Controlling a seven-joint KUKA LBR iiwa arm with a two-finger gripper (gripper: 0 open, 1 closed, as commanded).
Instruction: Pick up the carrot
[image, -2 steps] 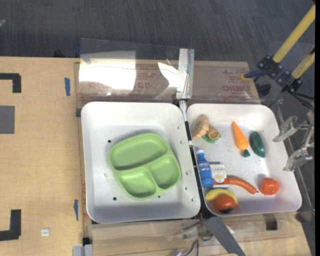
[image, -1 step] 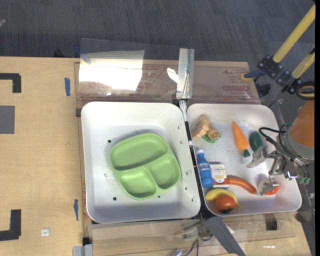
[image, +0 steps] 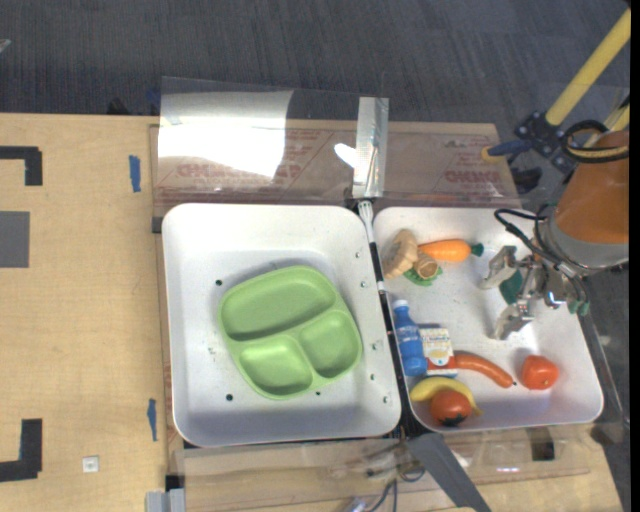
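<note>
Carrot (image: 444, 251) lies on its side near the back of the right bin (image: 585, 395), leafy end pointing right, its other end just beside a beige mushroom (image: 403, 254). Gripper (image: 523, 292) hangs over the bin to the carrot's right, near but apart from it, nothing between its metal fingers; I cannot tell how wide the jaws stand. Closer to the front lie a pepper (image: 482, 367), tomato (image: 538, 372), banana (image: 430, 387) and blue bottle (image: 406, 335). A green plate (image: 290, 328) sits in the left bin (image: 190, 240).

Lab: taped bench (image: 70, 300), white bins (image: 190, 240)
</note>
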